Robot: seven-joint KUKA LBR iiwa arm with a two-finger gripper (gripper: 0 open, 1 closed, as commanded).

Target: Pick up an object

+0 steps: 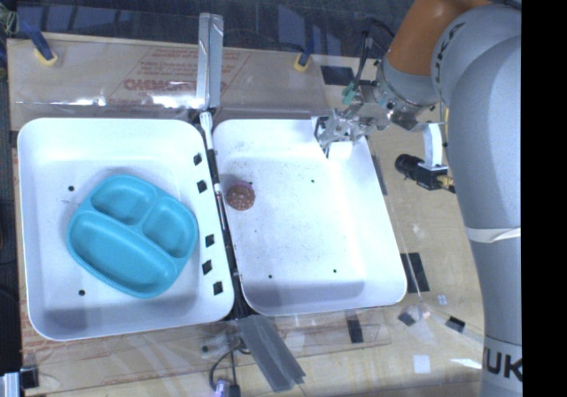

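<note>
A small round brown object lies in the right bin close to its left wall. A blue plate with three compartments rests in the left bin. My gripper hangs over the right bin's far right corner, well apart from the brown object. Nothing shows between its fingers.
A metal divider bar stands upright at the far end between the two bins. Black clips line the seam between the bins. The grey arm fills the right side of the bench.
</note>
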